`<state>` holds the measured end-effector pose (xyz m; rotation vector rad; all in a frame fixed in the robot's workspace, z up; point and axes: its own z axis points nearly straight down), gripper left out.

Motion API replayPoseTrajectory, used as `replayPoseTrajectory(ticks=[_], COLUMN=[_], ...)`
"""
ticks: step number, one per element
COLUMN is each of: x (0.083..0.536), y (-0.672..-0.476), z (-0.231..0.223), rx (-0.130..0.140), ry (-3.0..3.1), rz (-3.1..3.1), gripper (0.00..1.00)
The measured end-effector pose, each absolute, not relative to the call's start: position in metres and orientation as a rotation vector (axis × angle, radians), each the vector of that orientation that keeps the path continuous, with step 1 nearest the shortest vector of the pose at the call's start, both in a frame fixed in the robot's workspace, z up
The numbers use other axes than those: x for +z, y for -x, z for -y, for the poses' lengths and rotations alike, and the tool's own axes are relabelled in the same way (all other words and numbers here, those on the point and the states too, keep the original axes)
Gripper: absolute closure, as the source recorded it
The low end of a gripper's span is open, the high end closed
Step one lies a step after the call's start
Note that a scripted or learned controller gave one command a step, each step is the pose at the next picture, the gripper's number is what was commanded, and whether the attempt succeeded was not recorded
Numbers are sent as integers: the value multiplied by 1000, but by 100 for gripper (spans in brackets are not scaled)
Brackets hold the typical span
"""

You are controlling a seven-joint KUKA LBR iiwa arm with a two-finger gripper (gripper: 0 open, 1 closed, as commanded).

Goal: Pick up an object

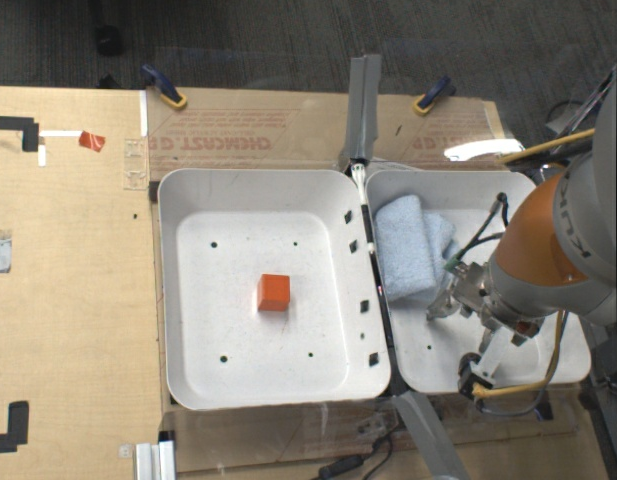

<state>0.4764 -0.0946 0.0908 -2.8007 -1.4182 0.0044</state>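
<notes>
A small orange-red block lies near the middle of the left bin. A folded light-blue cloth rests in the right bin, against its left wall and toward the back. My gripper hangs over the right bin, just right of the cloth's front end and close to it. The orange-banded wrist above it hides most of it. Nothing shows held in it.
The grey arm covers the right half of the right bin. A raised divider runs between the two bins. Cardboard lies behind the bins, held by two clamps. A wooden board spreads to the left of the left bin.
</notes>
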Motion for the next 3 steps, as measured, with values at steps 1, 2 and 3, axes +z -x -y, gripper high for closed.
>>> replayPoseTrajectory(ticks=[1, 2, 3], x=[91, 91, 99], y=[-476, -476, -476], z=[94, 96, 97], rx=[6, 5, 10], ry=[2755, 2793, 2792], rz=[1504, 1433, 1432], gripper=[0, 0, 100])
